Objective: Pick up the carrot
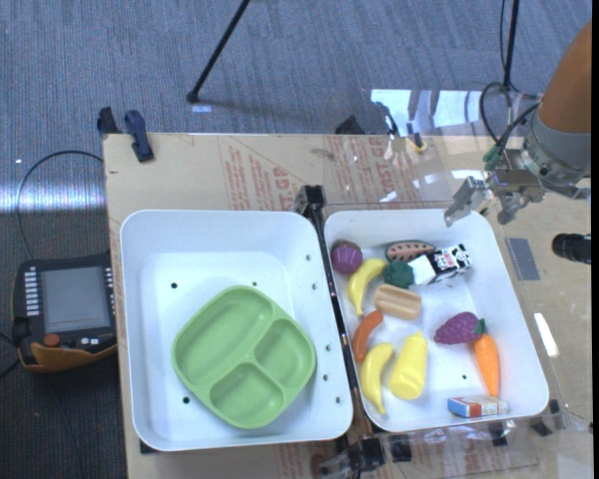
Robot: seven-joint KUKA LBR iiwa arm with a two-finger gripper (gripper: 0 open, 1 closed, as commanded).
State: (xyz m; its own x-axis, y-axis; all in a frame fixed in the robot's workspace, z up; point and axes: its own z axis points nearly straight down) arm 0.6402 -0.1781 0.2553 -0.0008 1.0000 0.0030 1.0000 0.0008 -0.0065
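The carrot (488, 365), orange with a green top, lies near the right wall of the right bin (517, 297), its tip toward the front. It sits beside a purple bunch of grapes (458, 327). My gripper (485, 200) hangs over the back right corner of that bin, well behind the carrot and apart from it. Its fingers stand open with nothing between them.
The right bin also holds two bananas (364, 281), a hot dog (397, 302), a yellow bottle (410, 367), a small milk carton (446, 262), a purple onion (345, 257) and an orange pepper (365, 334). A green divided plate (244, 355) lies in the left bin (155, 238).
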